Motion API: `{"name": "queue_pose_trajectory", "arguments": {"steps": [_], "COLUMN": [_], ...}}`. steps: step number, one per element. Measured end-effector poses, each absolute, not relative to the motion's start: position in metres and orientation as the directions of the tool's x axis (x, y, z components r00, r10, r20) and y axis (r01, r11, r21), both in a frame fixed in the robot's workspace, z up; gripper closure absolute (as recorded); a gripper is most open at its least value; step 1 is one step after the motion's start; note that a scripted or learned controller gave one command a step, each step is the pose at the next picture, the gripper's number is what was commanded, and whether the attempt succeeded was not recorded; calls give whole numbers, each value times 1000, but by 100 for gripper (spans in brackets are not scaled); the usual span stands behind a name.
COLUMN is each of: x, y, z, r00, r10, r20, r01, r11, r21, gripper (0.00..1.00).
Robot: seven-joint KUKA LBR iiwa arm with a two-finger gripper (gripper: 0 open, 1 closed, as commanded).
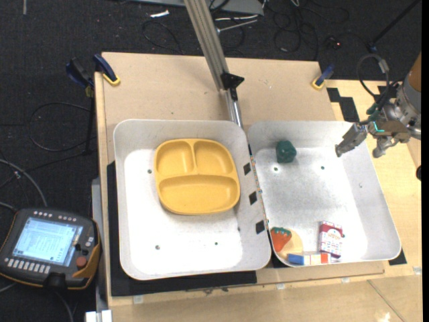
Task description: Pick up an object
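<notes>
**Jaws apart above the right bin's far corner**

Gripper (367,141) sits at the right edge of the frame, over the upper right corner of the right bin (362,200), with its two fingers (350,141) splayed apart and nothing between them. The arm (410,106) enters from the right side of the frame.

Inside the right bin, a dark green lump (286,151) lies near the upper left part, well apart from the jaws. Along the bin's lower edge are three more things: an orange and green toy (281,238) at the lower left corner, a small blue and white piece (299,258) just beside it, and a red and white packet (330,239) to the right of those.

The left bin (134,247) holds a yellow divided plate (197,176), lying flat in its upper middle. Both bins rest side by side on the tan worktop (161,86). A metal pole (206,29) slants down from the top of the frame to the gap between the bins. A teach pendant (47,245) with a lit screen lies on the floor at the lower left of the frame.
</notes>
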State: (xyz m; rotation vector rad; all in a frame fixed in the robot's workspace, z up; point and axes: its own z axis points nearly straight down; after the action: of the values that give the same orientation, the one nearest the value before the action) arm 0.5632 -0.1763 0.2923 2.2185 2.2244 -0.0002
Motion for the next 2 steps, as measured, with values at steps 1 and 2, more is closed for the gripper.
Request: {"name": "queue_pose_trajectory", "arguments": {"steps": [1,2], "x": [563,562], "y": [-176,-179], "z": [292,249], "r00": [-2,0], "r10": [1000,1000], "r20": [0,1], "r01": [1000,1000], "r11": [2,0], "r21": [0,-5], "gripper": [0,0]}}
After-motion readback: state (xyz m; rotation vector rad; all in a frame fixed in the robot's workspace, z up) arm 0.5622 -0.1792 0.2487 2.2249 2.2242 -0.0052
